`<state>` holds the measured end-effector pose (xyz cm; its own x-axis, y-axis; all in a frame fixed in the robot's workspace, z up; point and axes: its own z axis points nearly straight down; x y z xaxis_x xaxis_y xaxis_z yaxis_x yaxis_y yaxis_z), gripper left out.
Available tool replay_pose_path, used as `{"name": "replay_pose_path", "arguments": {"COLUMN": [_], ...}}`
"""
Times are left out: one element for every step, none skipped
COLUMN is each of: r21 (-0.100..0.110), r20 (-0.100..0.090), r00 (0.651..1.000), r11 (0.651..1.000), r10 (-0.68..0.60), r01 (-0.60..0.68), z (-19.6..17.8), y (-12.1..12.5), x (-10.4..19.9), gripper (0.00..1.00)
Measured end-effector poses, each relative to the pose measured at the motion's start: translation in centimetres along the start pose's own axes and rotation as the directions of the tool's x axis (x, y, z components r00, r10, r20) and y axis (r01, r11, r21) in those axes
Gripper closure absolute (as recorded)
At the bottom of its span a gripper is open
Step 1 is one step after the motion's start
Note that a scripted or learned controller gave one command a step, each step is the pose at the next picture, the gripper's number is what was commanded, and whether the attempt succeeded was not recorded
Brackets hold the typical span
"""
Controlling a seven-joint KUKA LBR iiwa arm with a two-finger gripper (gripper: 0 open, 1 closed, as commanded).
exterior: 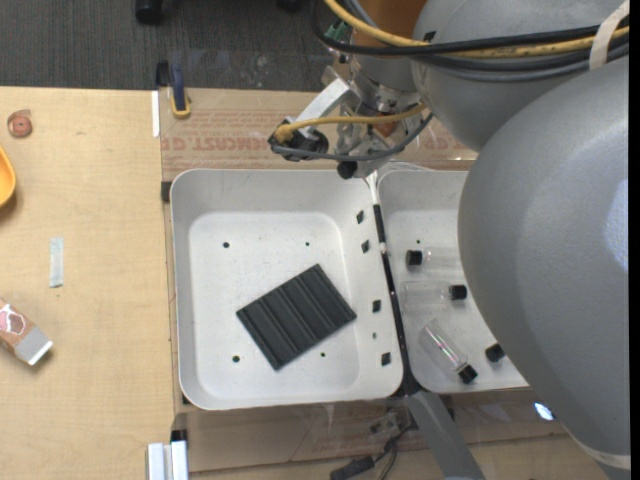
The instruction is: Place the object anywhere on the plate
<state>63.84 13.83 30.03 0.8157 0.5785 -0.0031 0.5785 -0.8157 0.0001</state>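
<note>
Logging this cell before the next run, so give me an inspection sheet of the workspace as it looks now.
Surface: wooden bench bearing two white bins, left bin and right bin.
Job's things: dark ribbed plate lies flat, askew, in the left bin; the object cannot be picked out.
Clutter: small black pieces and a clear tube in the right bin; wrapped bar on the bench.
Claw: claw above the bins' far rim; state unclear.
Cables: yellow cable at the wrist.
Surroundings: dark carpet, chair castor.

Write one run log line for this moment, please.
arm: over right bin | gripper: above bins' far edge | plate: left bin
</note>
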Motion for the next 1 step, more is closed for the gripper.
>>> {"name": "replay_pose_path", "arguments": {"r21": [0.0], "r20": [0.002], "r00": [0.951], "r11": [0.951], "r10": [-0.309], "r01": [0.309], "z": [1.18], "y": [-3.08], "x": [3.1], "gripper": [1.0]}}
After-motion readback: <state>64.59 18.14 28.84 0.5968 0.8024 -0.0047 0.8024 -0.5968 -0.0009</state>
